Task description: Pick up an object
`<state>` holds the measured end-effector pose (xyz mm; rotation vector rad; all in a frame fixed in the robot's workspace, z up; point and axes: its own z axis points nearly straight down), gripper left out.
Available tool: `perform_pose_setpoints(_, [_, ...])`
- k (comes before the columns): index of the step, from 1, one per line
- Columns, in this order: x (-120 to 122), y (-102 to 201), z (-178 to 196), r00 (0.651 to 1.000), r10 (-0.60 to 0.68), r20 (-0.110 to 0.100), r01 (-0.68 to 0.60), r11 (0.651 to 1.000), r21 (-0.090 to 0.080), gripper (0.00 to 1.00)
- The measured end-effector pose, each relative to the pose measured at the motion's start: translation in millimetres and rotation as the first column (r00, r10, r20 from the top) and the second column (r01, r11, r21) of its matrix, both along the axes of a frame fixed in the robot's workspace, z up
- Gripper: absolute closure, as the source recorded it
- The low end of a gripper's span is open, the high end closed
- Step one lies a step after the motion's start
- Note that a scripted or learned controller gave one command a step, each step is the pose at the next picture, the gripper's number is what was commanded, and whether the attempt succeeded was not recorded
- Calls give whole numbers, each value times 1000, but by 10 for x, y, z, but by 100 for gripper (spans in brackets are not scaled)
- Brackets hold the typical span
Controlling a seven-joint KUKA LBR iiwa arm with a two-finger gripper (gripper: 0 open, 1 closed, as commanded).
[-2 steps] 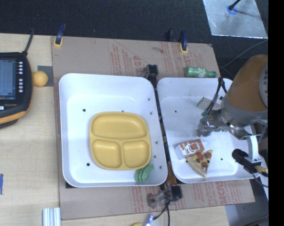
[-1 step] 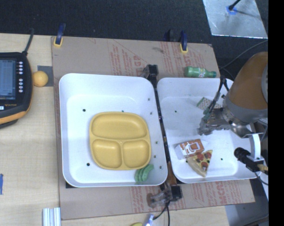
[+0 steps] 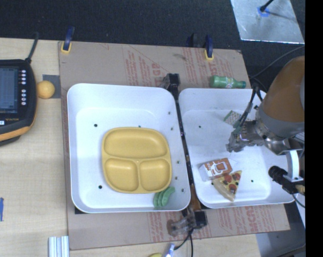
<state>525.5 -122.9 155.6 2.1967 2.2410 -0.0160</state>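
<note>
In the right bin (image 3: pixel 204 197) lie a toy pizza slice (image 3: pixel 228 183) and, just above it, a small brown and white carton (image 3: pixel 217 167). A small grey-green flat piece (image 3: pixel 231 116) lies nearer the bin's far side. My gripper (image 3: pixel 237 143) hangs over the middle of this bin, up and to the right of the carton and below the grey-green piece. The grey arm with its orange band (image 3: pixel 283 98) reaches in from the right. Nothing shows held at the gripper's tip.
The left bin (image 3: pixel 81 143) holds a yellow divided plate (image 3: pixel 136 158) and a green toy (image 3: pixel 163 197) at its near right corner. A green bottle (image 3: pixel 226 82) lies on the cardboard behind the right bin. A yellow ball (image 3: pixel 45 89) and a teach pendant (image 3: pixel 8 100) sit at the left.
</note>
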Motion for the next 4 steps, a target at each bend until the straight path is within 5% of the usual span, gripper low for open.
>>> perform_pose_setpoints(4, [24, -28, 406, 1000, 8, 10, -8, 1000, -5, 100])
